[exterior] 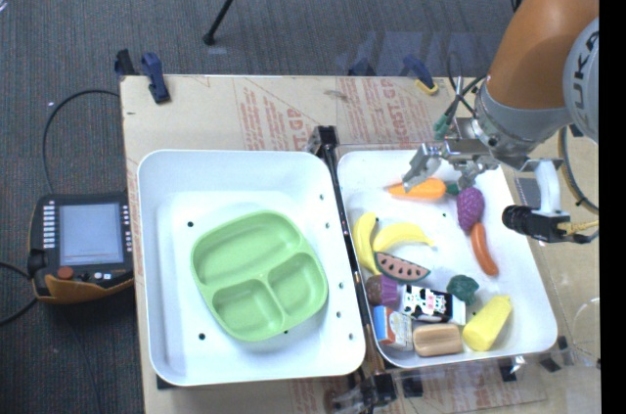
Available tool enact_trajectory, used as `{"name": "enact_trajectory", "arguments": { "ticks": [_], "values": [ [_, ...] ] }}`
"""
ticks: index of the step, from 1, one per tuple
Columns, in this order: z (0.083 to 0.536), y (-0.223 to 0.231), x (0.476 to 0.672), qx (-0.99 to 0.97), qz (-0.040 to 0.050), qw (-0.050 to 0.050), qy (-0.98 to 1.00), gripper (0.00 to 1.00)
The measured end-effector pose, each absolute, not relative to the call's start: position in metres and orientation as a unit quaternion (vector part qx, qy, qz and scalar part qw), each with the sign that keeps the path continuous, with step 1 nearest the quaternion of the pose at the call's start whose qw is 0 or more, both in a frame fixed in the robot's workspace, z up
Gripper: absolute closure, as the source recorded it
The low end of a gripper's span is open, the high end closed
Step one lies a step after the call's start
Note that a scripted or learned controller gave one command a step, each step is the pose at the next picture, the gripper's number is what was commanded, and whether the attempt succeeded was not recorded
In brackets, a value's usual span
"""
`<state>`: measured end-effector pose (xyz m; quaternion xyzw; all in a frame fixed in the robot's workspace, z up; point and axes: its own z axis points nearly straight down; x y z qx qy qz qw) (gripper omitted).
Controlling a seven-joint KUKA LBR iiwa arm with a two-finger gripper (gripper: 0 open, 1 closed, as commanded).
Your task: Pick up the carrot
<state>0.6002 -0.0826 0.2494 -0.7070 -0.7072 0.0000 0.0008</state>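
Carrot (419,190) lies near the right bin's (544,309) back wall, touching purple grapes (470,207). Claw (442,164) hovers just above it, fingers spread wide, holding nothing. Next, I judge: descend and close.

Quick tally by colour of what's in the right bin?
Orange: 1, carrot
Purple: 2, grapes, plum
Yellow: 2, banana, corn
Red: 2, sausage, watermelon slice
Green: 1, broccoli
Other: 3, milk carton, bread, can
Total: 11
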Motion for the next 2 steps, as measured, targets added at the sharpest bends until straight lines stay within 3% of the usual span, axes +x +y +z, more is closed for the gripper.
{"name": "enact_trajectory", "arguments": {
  "ticks": [1,2],
  "values": [
    [0.101,-0.134,0.639,-0.726,0.0053,0.007,-0.688,0.0],
    [0.086,-0.116,0.643,-0.772,0.001,0.004,-0.636,0.0]
  ]
}}
